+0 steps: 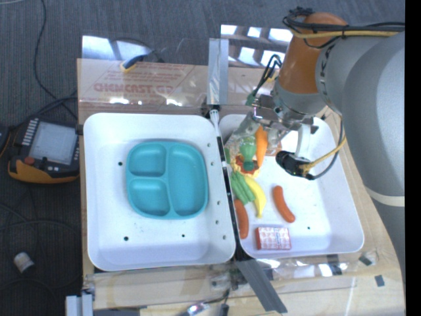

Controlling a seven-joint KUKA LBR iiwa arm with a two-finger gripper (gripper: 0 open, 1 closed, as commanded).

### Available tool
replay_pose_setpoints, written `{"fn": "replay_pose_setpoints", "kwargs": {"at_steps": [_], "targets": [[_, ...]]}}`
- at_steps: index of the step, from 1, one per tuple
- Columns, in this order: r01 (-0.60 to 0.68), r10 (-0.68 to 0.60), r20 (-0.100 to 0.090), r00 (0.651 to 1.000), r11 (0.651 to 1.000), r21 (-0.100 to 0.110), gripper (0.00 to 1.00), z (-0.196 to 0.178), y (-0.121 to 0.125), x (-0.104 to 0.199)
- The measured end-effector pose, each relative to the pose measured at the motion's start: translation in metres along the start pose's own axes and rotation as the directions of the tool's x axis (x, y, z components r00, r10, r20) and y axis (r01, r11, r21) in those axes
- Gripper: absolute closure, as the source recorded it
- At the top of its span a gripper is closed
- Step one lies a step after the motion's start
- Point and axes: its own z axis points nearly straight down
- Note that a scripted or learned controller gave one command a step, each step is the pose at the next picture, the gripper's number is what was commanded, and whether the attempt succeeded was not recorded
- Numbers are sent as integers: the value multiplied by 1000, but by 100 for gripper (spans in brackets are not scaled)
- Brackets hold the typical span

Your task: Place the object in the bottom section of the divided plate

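Toy food lies heaped just below and left of the hand (pixel 271 125), which hangs over the upper part of the right white bin (pixel 329 203); whether it grips anything I cannot tell. An orange plastic carrot (pixel 261 147) stands tilted right beside it, above a yellow banana (pixel 256 196) and green pods (pixel 241 186). Further below lie a red sausage (pixel 283 203) and a pink wrapped packet (pixel 272 237). Well to the left, the turquoise divided plate (pixel 166 180) sits in the left white bin (pixel 105 196).
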Motion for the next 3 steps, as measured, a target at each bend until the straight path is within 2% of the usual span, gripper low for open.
{"fn": "replay_pose_setpoints", "kwargs": {"at_steps": [1,2,3], "targets": [[-8,8,0,1000,1000,1,100,0,-36,73],[48,-48,2,999,999,1,100,32,-41,159],[48,-48,2,999,999,0,0,31,-41,159]]}}
